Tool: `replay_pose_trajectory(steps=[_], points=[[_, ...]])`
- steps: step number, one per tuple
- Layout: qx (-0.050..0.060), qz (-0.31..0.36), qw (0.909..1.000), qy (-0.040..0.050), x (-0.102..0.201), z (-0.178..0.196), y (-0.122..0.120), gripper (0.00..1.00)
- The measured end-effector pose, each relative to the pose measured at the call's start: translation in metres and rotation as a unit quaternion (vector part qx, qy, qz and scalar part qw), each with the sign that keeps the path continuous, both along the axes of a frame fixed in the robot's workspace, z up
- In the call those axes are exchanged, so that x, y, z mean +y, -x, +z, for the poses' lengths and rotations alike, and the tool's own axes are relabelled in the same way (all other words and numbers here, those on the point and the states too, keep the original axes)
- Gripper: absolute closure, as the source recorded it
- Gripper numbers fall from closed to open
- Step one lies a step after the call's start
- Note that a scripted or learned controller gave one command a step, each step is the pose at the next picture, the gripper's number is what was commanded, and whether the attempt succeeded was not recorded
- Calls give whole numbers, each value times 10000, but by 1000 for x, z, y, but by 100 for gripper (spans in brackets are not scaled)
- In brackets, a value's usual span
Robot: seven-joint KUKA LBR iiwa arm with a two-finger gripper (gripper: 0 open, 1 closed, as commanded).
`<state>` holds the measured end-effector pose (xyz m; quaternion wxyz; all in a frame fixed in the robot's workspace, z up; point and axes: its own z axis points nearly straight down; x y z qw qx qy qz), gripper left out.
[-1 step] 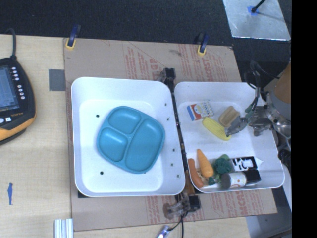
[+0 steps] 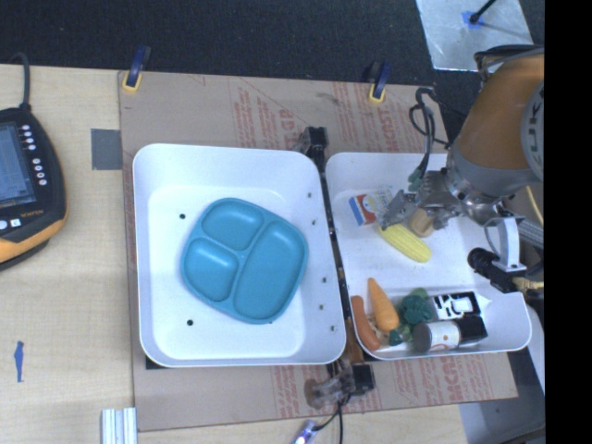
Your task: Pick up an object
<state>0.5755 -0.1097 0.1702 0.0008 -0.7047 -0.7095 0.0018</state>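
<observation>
From my overhead camera, the claw sits low in the right bin, just above an ear of corn; I cannot tell how its fingers stand. A carrot and a bottle crowd the near wall. A blue divided plate fills the left bin.

Counter, pale wood grain, overlaid by a brown cardboard sheet with red print. Two clamps on the sheet's far edge: yellow-tipped one at left, another toward right. Grey tape square at the sheet's left edge. Black-and-orange handheld pendant at far left, screen partly visible. Small blue mark on the wood, lower left. Dark floor beyond, with a pale sheet on it.
</observation>
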Motion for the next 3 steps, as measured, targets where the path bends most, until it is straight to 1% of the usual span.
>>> replay_pose_trajectory(steps=[1,2,3], points=[[15,-15,10000,-2,-12,-80,-13,0],[14,-16,10000,4,-13,-69,-14,100],[-17,-4,10000,-13,66,23,-5,100]])
